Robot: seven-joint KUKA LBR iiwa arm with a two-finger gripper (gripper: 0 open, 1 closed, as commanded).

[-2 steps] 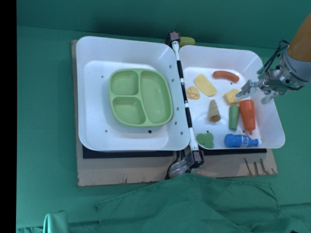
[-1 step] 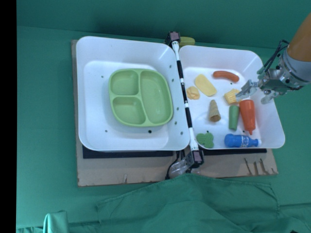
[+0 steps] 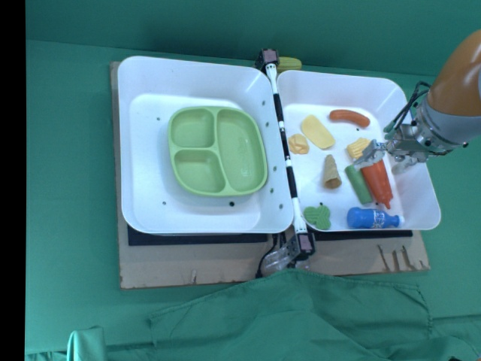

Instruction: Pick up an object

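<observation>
brightness: pretty even, soft overhead light, nothing dim
glare: the two shallow white plastic bins [image 3: 143, 89] run a bit blown out, little texture left
shadows: faint, short ones under the pale green divided plate [image 3: 218, 150]
focus: decent in the middle, small toys slightly soft
colour: green cloth-covered bench [image 3: 68, 201] tints everything teal

I see two white bins side by side on my bench: the left bin [image 3: 150, 89] carries a green divided plate [image 3: 217, 150], tilted a little. Both bins sit on brown cardboard [image 3: 173, 273] over green cloth [image 3: 68, 201]. A rumpled cloth fold [image 3: 301, 318] lies along the near edge
</observation>
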